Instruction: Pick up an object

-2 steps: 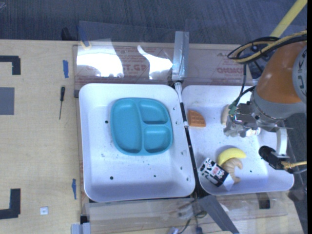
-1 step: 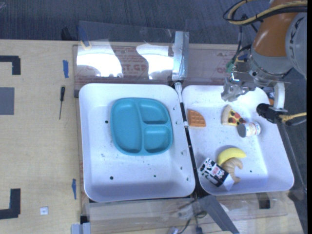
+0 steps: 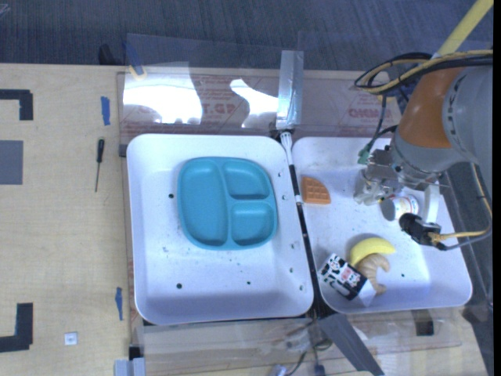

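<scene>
The grey arm with its orange band [image 3: 427, 120] reaches in from the right of the frame and hangs over the upper right part of the right shallow white bin [image 3: 438, 284]. Its pincer [image 3: 387, 194] points down toward the bin floor; whether it is apart or together cannot be told from this slanted view, and nothing can be seen clamped in it. In the same bin, an orange waffle-shaped toy [image 3: 315, 190] lies near the upper left corner, well apart from the pincer. Toward the lower middle, a yellow toy banana [image 3: 371, 249] rests just above a tan croissant-shaped piece [image 3: 374, 265], with a small black-and-white patterned carton [image 3: 343, 276] just beside them to the left. The left shallow white bin [image 3: 156, 280] holds a teal plastic plate with three compartments [image 3: 227, 202] near its centre. Both bins sit on the pale wooden table [image 3: 55, 249].
</scene>
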